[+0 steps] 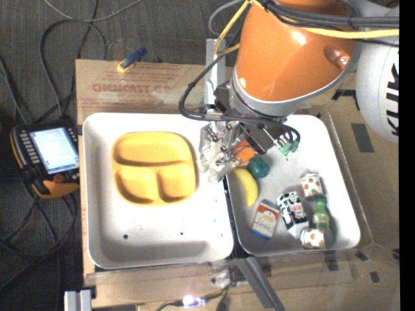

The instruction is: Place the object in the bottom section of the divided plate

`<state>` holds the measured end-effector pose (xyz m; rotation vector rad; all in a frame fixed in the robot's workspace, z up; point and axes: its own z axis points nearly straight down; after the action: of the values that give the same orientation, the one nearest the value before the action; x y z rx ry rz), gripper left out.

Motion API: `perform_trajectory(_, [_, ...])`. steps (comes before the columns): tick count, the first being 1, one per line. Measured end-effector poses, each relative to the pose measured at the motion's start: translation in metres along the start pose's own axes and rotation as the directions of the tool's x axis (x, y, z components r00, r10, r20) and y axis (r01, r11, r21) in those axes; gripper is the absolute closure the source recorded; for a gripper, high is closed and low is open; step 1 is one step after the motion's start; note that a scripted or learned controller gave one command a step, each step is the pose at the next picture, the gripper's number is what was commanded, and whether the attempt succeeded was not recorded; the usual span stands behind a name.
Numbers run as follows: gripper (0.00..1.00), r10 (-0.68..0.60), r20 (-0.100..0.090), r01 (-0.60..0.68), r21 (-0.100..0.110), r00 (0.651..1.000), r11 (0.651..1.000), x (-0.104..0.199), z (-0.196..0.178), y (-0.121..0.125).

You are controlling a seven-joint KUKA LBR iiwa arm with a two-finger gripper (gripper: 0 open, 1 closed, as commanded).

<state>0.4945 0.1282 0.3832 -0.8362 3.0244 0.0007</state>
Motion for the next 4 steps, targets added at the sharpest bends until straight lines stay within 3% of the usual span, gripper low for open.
perform_trajectory(1, [1.00,-0.076,-0.003,0.076,-0.003,0.997,0.997,0.009,0.130,-0.019])
perform_trajectory(2, [1.00,0.094,0.001,-0.094,-0.001,0.996,0.996,0.016,0.031,-0.023])
perform_trajectory(3, [1.00,0.159,-0.006,-0.159,-0.003,0.987,0.987,0.004,0.276,-0.013])
perform_trajectory(4, [1.00,0.108,-0.001,-0.108,-0.001,0.994,0.994,-0.088,0.192,0.035])
